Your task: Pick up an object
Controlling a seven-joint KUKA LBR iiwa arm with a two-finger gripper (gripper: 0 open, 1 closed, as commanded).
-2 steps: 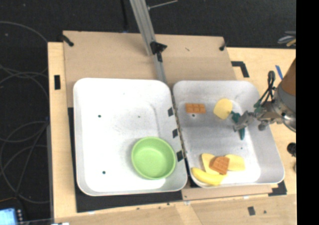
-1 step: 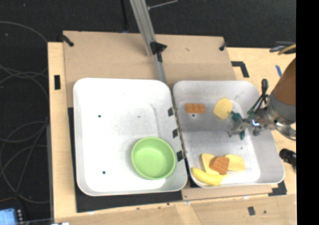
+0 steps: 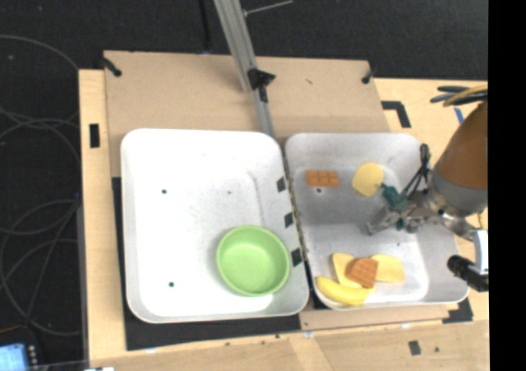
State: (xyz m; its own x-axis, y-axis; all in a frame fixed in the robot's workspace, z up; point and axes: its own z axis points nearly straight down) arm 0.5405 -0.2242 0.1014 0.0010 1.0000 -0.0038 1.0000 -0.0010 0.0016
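**Arm low over the right bin, pincer beside a yellow piece**

The grey arm with its orange band [image 3: 465,155] reaches in from the right and bends down into the right-hand shallow white bin [image 3: 329,151]. Its two-finger gripper [image 3: 393,211] sits low near the bin floor, roughly in the middle of the bin's right half. Whether the pincer is open or closed cannot be told: the tips are small, dark and blurred against the bin.

Just up and to the left of the gripper lies a rounded pale yellow object [image 3: 368,179], close to a teal part of the tool; contact cannot be judged. Further left, near the bin's left wall, rests a small flat orange rectangular block [image 3: 322,179], well apart from the gripper.

Along the near edge of the same bin sits a cluster: a curved yellow banana-shaped toy [image 3: 339,290] at the front left corner, a small orange-brown square piece [image 3: 361,271] lying on top of flat yellow slices [image 3: 390,270]. This group is below the gripper and not touching it.

The left-hand shallow white bin [image 3: 181,172] holds a round light green plastic bowl [image 3: 253,259], upright, near its front right corner.

A slanted metal pole [image 3: 233,24] rises from the bench behind the bins.
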